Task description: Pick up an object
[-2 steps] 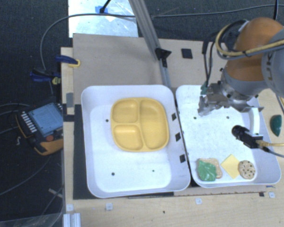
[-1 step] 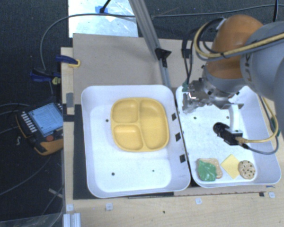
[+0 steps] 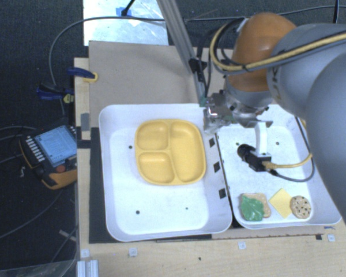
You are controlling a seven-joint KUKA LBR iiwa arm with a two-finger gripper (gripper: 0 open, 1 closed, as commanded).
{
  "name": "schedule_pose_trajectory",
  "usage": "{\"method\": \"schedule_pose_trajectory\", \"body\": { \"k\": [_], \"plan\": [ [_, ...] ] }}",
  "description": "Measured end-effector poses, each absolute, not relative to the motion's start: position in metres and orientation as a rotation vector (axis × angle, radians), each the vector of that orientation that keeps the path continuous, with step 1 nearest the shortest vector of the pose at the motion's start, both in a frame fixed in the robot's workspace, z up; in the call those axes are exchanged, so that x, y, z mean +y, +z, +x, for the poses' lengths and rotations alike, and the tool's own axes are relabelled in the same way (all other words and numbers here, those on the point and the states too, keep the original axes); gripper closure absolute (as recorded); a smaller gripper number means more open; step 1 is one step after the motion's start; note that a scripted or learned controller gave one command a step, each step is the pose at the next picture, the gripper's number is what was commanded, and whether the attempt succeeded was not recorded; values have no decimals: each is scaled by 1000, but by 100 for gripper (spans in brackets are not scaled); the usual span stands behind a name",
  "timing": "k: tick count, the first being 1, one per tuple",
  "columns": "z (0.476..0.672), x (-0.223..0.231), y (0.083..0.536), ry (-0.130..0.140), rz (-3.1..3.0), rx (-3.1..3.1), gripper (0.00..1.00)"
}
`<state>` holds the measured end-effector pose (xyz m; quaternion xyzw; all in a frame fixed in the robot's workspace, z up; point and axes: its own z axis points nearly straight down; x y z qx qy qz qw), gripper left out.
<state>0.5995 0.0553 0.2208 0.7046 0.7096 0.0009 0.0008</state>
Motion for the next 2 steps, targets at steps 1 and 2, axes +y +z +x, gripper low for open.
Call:
{"method": "schedule_pose_trajectory", "body": {
  "k": [1,2],
  "plan": [
    [624,99,214,6,2211,2231,100],
    [623,96,214,2,2214,2227,0]
  ]
}}
